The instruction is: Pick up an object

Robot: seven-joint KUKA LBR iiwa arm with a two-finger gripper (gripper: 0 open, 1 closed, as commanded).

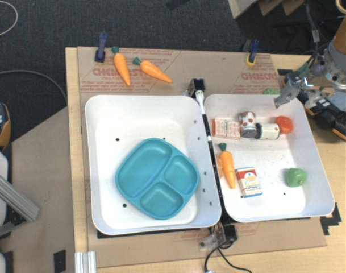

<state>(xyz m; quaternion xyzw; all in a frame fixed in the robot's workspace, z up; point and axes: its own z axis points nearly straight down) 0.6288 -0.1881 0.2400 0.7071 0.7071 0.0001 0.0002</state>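
Note:
The right bin (309,206) holds an orange carrot (227,169), a small red and white carton (249,182), a green apple-like fruit (295,177), a red tomato-like ball (284,124), a white bottle (262,131), a small can (247,119) and a pink and white packet (226,128). My gripper (290,90) hangs above the bin's far right corner, its grey fingers pointing left and down. Nothing shows between them. It stands apart from all the objects; the red ball is the nearest.
The left bin (99,152) bears a blue three-part plate (157,177). Two carrots (121,67) (154,70) lie on the cardboard behind the bins. Blue and yellow clamps (100,47) (252,53) grip the board's far edge. A black clip (196,87) sits between the bins.

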